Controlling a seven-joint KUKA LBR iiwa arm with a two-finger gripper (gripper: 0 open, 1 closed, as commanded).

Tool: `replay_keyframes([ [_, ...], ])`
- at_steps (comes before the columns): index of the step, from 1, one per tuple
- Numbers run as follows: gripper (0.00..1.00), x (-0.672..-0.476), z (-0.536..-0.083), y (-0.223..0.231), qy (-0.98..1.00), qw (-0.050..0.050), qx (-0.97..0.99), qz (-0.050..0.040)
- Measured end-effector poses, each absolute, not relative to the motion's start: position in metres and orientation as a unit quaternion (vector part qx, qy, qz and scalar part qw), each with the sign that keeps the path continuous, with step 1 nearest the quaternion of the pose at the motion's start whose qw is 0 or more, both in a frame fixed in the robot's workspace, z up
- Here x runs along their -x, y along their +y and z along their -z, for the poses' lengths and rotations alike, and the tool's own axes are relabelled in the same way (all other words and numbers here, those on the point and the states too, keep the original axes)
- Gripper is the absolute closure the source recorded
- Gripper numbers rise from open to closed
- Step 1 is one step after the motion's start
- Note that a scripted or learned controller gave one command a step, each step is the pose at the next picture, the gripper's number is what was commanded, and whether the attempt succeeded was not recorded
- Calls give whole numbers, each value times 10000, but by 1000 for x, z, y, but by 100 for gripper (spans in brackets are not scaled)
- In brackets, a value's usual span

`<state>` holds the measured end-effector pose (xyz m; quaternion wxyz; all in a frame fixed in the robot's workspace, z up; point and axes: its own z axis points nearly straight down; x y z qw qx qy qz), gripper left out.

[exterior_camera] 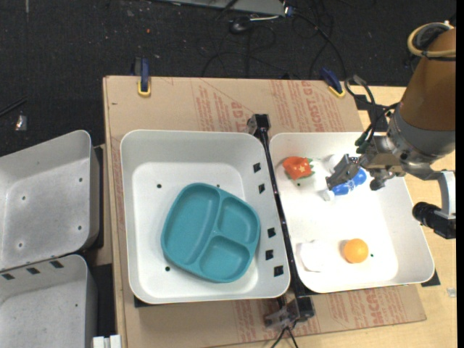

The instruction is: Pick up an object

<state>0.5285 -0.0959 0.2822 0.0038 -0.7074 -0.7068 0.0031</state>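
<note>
My gripper (346, 174) is over the upper middle of the right bin (406, 267), reaching in from the right. A small blue object (349, 183) with a white end sits between its fingers, and the gripper is shut on it. To the left of it, a red object with a green top (298, 167) lies near the bin's left wall. An orange ball (355, 251) rests near the bin's front, with a flat white object (314, 256) just left of it.
The left bin (138, 194) holds a teal divided plate (211, 232). A black divider (270, 187) runs between the two bins. Two white lids (43, 194) lie off the bench at the left.
</note>
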Motion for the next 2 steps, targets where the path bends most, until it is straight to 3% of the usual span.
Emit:
replay_keyframes([
  [1,0,-530,-287,-96,-7075,3,7067,-3],
  [2,0,-526,-223,-96,-7065,26,7077,-21],
])
